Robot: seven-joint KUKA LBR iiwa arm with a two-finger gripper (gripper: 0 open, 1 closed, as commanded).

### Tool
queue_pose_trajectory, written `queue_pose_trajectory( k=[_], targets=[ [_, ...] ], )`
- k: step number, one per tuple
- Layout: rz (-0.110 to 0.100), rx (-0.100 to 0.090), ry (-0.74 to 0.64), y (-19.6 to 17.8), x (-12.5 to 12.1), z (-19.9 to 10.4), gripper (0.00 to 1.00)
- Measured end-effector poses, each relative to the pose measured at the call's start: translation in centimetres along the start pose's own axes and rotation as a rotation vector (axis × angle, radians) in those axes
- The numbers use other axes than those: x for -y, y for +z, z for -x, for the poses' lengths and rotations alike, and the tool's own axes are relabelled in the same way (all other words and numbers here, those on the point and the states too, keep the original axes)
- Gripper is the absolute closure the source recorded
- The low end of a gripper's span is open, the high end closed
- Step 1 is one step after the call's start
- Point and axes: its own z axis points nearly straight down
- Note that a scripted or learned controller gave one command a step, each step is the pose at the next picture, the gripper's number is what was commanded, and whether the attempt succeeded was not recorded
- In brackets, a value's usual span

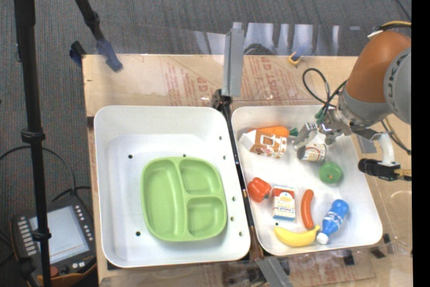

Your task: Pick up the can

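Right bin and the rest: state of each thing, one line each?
can: on its side, at the gripper, not lifted
milk carton: lying flat
blue bottle: lying down, cap on
juice box: flat, face up
banana: unpeeled
green tray: upright in left bin

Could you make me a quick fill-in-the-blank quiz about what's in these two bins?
1. The green divided plastic tray lies in the ____ white bin.
2. The yellow banana lies in the ____ white bin.
3. The small round fruit beside the small metal can is ____.
4. The bottle beside the banana is white and ____.

Answers: left; right; green; blue
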Motion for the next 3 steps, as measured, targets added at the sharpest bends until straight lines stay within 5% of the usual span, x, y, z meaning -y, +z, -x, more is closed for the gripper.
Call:
queue_pose_trajectory(
  k=[1, 2, 3],
  targets=[
    [-0.003, -0.003, 0.003, -0.6, 0.0, 0.1, 1.00],
    [-0.003, -0.003, 0.004, -0.6, 0.0, 0.1, 0.00],
    [0.000, 0.000, -0.296, 2.4, -1.2, -1.2, 0.00]
  ],
)
